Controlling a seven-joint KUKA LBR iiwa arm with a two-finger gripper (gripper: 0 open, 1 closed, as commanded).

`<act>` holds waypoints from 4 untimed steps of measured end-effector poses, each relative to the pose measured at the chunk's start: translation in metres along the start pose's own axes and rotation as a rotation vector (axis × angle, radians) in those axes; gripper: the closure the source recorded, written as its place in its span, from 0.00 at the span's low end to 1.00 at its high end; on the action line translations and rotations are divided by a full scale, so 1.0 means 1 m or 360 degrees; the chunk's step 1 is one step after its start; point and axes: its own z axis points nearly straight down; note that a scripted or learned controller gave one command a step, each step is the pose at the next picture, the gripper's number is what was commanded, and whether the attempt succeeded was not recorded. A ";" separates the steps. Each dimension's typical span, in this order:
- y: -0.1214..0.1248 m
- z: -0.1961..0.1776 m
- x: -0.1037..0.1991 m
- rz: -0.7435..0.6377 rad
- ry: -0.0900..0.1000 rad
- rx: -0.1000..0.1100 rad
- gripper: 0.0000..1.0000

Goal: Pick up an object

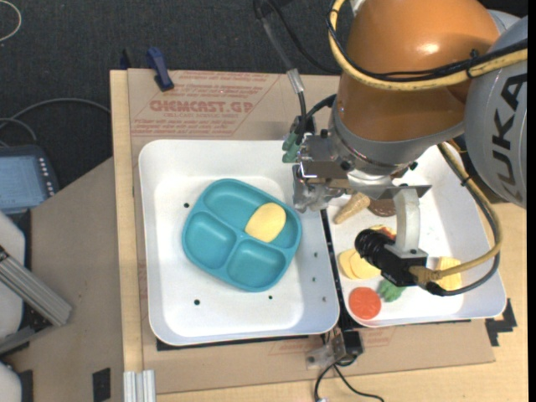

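Observation:
My gripper (355,193) hangs over the back left part of the right bin (477,224), largely hidden under the arm's big orange band. A tan, elongated piece (350,209) sticks out just below it, near the bin's left wall; I cannot tell whether it is held. Further forward in that bin lie yellow slices (355,265), a red-orange round item (364,302), a small green item (389,290) and a yellow piece (450,275). In the left bin (167,308) rests a teal divided plate (226,245) with a yellow oval item (266,222) in its right compartment.
Both bins sit on a cardboard sheet (209,103) with red print. A blue clip (159,68) holds its back edge. The wall between the two bins (328,258) runs just left of the gripper. White floor shows around the teal plate.

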 end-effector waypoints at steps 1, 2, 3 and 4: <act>0.040 0.112 0.013 0.0003 -0.0002 0.0003 1.00; 0.001 -0.008 0.017 -0.0003 0.0013 -0.0036 1.00; 0.000 0.138 -0.037 0.0013 -0.0005 0.0008 1.00; 0.098 0.137 -0.063 0.0007 0.0001 -0.0028 1.00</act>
